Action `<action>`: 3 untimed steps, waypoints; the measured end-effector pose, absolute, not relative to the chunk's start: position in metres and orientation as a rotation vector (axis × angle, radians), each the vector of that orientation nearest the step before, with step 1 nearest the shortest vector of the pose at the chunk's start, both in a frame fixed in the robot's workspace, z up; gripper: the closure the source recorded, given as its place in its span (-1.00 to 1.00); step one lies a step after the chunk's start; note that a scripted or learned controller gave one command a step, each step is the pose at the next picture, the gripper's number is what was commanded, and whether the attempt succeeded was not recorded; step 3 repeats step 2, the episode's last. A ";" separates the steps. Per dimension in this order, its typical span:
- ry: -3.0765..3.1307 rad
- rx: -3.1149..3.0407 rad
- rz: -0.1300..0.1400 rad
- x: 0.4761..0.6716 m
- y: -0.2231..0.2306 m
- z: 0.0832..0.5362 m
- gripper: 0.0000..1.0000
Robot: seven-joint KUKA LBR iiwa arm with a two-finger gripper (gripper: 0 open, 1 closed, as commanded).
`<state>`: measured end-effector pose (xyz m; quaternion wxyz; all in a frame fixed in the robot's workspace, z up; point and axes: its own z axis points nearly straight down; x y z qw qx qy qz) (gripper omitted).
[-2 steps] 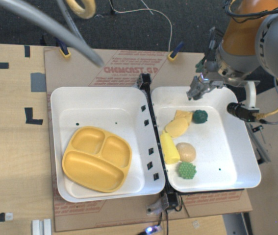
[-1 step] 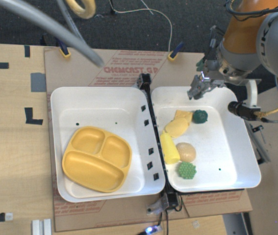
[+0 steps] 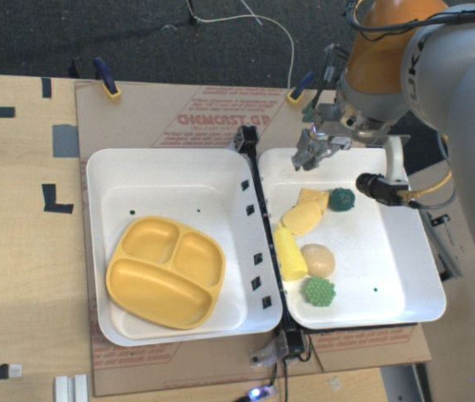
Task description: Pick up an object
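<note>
Over right bin [image 3: 405,300] far edge: gripper [image 3: 308,157], jaws' state unclear, perhaps empty.

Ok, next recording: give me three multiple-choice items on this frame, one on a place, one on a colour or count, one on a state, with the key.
1. Where does the yellow divided plate lie?
A. in the left bin
B. in the right bin
C. on the cardboard outside both bins

2. What colour is the bumpy ball nearest the right bin's front rim?
A. red
B. green
C. blue

3. What is the state of the gripper?
A. lifting the plate
B. pressed on the bumpy ball
C. near the right bin's back rim, with no item between its fingers

Key: 1 A, the plate rests inside the left bin. 2 B, it is bright green. 3 C, the items lie nearer the front, apart from it.
</note>
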<state>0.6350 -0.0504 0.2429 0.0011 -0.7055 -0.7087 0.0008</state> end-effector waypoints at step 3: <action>-2.228 -2.214 0.000 0.654 0.054 0.238 1.00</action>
